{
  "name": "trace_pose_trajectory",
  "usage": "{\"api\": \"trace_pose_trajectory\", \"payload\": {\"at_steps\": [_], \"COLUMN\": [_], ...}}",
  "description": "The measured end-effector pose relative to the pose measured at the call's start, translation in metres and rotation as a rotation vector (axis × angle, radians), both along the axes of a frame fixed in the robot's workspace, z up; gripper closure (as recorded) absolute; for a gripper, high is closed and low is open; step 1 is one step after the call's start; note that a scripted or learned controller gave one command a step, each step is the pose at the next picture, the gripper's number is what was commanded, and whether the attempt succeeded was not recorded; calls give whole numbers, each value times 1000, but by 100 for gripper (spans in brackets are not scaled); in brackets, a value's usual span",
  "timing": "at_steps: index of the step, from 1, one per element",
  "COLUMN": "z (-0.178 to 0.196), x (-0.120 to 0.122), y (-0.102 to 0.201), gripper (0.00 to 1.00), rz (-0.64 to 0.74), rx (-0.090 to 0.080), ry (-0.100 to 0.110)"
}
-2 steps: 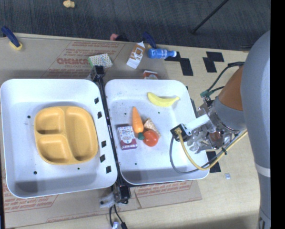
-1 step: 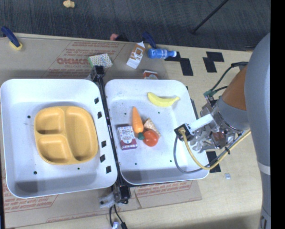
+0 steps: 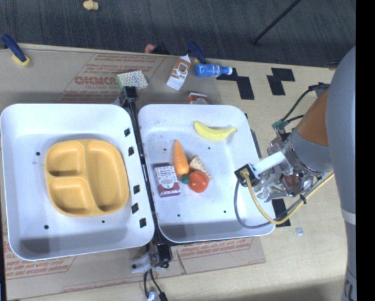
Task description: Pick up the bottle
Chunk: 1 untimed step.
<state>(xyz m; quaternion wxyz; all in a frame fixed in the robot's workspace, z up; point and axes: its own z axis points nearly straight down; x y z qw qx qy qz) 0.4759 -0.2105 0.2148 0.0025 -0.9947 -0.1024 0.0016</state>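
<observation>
- The gripper is hanging over the right rim of the right bin, at the end of the arm. Whether it is apart or together cannot be told from this angle, and nothing is showing in its grasp.
- Nearest to it inside that bin, a tomato is lying against a carrot, with a small red-labelled packet just beside them. A banana is lying near the far wall.
- The bottle, blue, is lying on its side on the bench, outside both bins. It is beyond the far rim of the right bin, near a small carton and well apart from the gripper.
- The left bin is holding a yellow divided tray, which is playing no part in the task.
- Progress, as judged: nothing is done yet, as the bottle is neither touched nor lifted. The whole reach, the descent over the bottle, the closing and the lift are all remaining.
- Concern: the bottle, being round and on its side, is likely to roll if nudged off-centre.
</observation>
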Motion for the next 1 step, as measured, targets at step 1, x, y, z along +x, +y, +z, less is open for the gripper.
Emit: {"api": "trace_pose_trajectory", "payload": {"at_steps": [1], "z": [6], "x": [0], "y": [0], "gripper": [100], "rz": [2], "rx": [-2], "ry": [-2]}}
